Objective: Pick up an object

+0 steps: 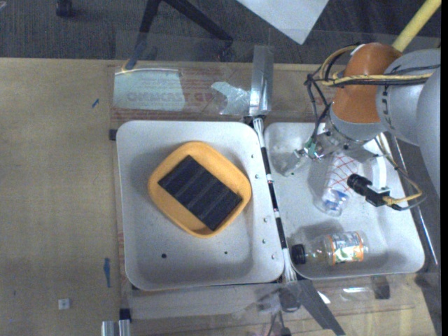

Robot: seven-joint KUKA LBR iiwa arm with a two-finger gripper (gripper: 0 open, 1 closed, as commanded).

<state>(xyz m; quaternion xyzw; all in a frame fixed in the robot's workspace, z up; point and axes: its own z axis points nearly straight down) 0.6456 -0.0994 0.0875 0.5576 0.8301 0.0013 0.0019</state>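
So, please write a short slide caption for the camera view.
Arm's pincer lowered into the right bin above two clear bottles; orange tray sits in the left bin.

the scene is evenly and fairly brightly lit from overhead, with soft, short shadows. the left bin [136,187] and right bin [406,247] read slightly washed out, pale grey-white. the plastic sheet [150,89] at the far edge of the bench carries a dull glare. the picture is soft overall, with fine detail smeared, and the clear bottle [334,194] is hard to make out.
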